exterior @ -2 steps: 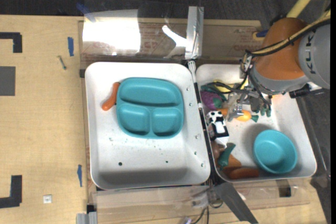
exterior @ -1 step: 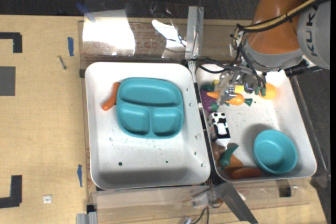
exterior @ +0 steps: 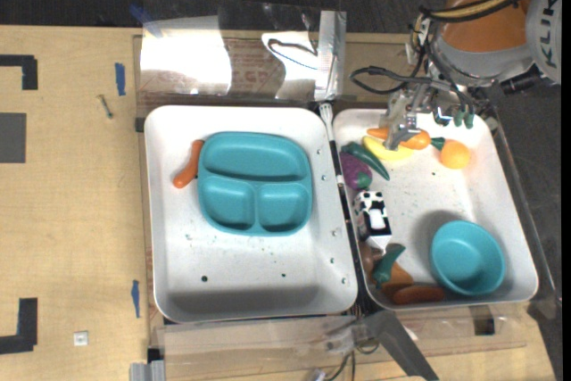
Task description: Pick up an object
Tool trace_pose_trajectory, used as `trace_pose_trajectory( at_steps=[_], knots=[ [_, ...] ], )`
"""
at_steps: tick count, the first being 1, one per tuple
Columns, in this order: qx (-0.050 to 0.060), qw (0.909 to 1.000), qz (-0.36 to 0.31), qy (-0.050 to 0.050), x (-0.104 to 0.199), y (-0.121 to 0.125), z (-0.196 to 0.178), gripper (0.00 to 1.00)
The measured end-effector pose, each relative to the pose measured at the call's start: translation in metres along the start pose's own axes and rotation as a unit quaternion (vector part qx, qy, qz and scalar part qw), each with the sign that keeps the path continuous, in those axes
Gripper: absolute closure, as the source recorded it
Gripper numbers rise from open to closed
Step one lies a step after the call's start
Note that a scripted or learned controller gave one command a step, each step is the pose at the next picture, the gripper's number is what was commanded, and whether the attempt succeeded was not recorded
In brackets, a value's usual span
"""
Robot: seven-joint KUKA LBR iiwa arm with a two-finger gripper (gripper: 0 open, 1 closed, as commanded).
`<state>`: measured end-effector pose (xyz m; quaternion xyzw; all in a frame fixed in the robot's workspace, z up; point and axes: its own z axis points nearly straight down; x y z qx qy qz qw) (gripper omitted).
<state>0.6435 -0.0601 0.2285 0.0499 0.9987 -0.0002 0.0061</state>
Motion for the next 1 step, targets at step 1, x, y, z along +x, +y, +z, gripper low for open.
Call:
trace_pose_trajectory(
  at_steps=[1],
  knots=[
    [0.0, 1.0, -0.001, -0.004, -0.0018, 0.0017, -0.0111, 1.0]
  ],
)
